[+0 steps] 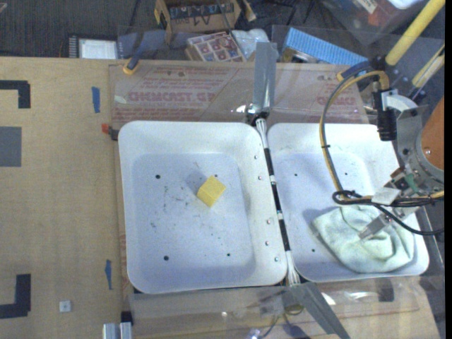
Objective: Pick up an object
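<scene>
**Gripper down on the soft cloth**

There are two white bins side by side. The left bin (pixel 141 189) has a small yellow block (pixel 210 191) near its middle. The right bin (pixel 311 154) has a pale crumpled cloth (pixel 353 242) in its near right corner.

The gripper (pixel 373 228) is low on the cloth, touching its top. I cannot tell if it is open or closed, or if it has any cloth in it.

I think the cloth is soft, light and floppy. It will bend and hang when lifted. A good place to grab looks like a raised fold near the middle, not a flat edge. The block looks small, light and squashy, maybe foam. It could be pinched by two flat sides.

Behind the bins, a clear sheet (pixel 183 94) has red letters. They are too faint to read properly.
</scene>
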Motion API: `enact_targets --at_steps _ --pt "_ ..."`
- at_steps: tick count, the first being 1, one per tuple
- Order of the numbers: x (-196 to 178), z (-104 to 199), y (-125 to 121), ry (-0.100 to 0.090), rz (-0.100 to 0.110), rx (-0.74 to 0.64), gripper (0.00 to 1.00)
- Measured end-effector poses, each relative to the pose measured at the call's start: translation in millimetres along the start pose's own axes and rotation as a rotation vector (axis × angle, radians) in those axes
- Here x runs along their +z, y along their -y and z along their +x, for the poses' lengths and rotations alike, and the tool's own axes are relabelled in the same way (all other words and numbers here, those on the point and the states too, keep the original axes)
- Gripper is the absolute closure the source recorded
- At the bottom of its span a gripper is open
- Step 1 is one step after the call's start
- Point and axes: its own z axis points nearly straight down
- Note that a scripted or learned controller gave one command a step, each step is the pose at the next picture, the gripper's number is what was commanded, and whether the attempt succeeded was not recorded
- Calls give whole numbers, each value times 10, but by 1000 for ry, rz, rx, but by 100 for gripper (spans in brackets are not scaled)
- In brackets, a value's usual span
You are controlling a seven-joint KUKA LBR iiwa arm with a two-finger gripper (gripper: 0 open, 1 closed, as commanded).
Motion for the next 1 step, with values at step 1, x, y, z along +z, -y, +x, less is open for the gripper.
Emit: enact_targets --at_steps 1 --pt "-395 693 -283 -1 2 -328 0"
